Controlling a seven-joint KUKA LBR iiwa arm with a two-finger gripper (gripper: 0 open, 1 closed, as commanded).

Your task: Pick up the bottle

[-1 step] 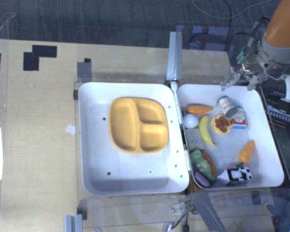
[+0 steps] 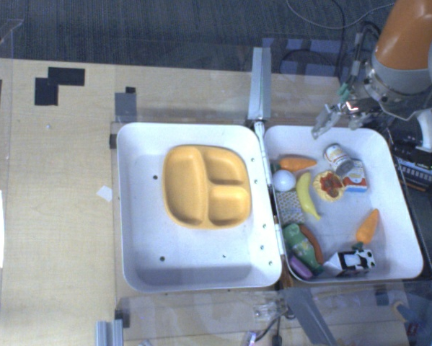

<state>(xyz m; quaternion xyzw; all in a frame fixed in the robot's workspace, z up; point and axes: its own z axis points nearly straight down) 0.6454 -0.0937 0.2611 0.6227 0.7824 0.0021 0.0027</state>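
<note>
Though the hand (image 2: 334, 117) is hovering with fingers spread and holding nothing over the right bin's (image 2: 403, 193) far edge, the bottle (image 2: 354, 259) is lying at the near edge; probably light, rigid, slippery, best gripped mid-body.

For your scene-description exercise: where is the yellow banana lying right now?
The banana lies in the right bin, toward its left side, just below the white ball and beside the small pizza-like toy.

White bins (image 2: 129, 215); yellow divided tray (image 2: 205, 186); orange carrots (image 2: 296, 163), yellow banana (image 2: 309, 195), white ball (image 2: 283, 181), black-and-white cow toy (image 2: 357, 259), green and purple vegetables (image 2: 299, 251).
</note>
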